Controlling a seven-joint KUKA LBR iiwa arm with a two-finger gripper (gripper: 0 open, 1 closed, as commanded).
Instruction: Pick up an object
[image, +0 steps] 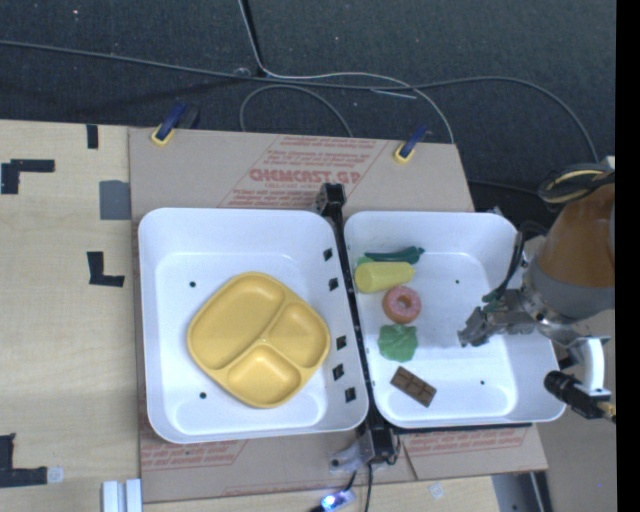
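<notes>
The right bin (455, 235) holds a yellow corn-like piece with a green end (385, 271), a pink doughnut (402, 304), a green leafy piece (397, 343) and a brown chocolate bar (412, 386). My gripper (482, 328) hangs over the right part of this bin, to the right of the doughnut and the green piece and apart from both. Nothing shows between its fingers.
The left bin (165, 240) carries a yellow divided plate (259, 338). A black clip strip (345, 300) joins the two bins. Both bins rest on cardboard (300, 165) on the wooden bench. The arm's orange band (585, 235) sits at the right bin's edge.
</notes>
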